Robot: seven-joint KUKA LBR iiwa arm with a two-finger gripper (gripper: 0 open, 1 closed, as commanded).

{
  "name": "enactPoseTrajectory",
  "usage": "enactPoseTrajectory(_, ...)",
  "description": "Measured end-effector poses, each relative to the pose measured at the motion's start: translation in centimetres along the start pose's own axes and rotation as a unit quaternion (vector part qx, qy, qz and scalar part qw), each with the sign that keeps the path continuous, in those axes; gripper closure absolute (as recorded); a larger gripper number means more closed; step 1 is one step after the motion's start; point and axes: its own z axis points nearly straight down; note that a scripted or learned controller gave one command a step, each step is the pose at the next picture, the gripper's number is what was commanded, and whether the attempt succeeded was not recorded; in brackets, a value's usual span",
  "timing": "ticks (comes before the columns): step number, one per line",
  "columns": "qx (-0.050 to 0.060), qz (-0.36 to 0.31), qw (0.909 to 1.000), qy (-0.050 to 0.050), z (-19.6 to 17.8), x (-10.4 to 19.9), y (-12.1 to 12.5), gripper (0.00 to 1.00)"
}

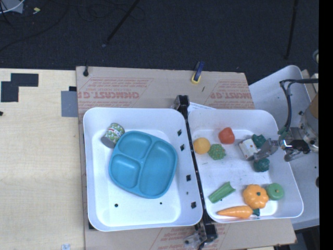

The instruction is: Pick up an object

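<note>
The right bin (270, 120) is crowded along its near edge, where a carrot (235, 211), pumpkin (255, 196) and green pepper (221, 191) sit close together. Bare floor lies at its far side. In the left bin (96, 191), a blue plate (143, 163) fills the middle, leaving its near strip open.

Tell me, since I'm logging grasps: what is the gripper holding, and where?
Cannot be told: the gripper sits over the right bin by a dark green toy.
</note>
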Motion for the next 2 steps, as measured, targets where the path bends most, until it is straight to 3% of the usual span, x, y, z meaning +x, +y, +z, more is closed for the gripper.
enactPoseTrajectory(1, -0.007, -0.001, 1.0000, -0.002, -0.7, 0.0, 0.2, 0.00)
enactPoseTrajectory(2, -0.003, -0.002, 1.0000, 0.000, 5.7, 0.3, 0.4, 0.00)
